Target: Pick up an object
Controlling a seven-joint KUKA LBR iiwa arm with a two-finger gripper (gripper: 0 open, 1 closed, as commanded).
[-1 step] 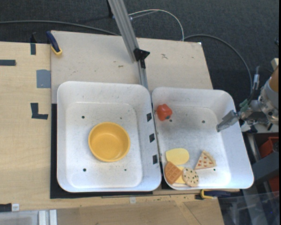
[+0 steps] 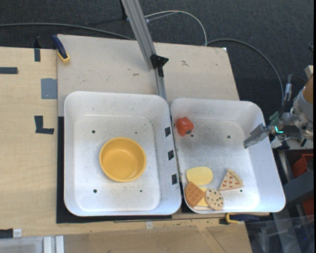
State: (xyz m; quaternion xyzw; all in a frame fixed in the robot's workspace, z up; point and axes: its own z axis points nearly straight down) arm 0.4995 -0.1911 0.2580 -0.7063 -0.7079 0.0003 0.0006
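Red and small, the tomato [image 2: 185, 125] lies in the far left corner of the right bin [image 2: 253, 109]. Your gripper [image 2: 255, 136] hangs over this bin's right side, nothing in it. The tomato lies to its left, across the bin.

1 fixed camera looks down from above the bench [image 2: 110, 62] at a slant. It takes in both white bins whole, the left bin [image 2: 73, 141] and the right bin [image 2: 253, 115], side by side, plus dark floor beyond. The arm [image 2: 305, 107] enters at the right edge.
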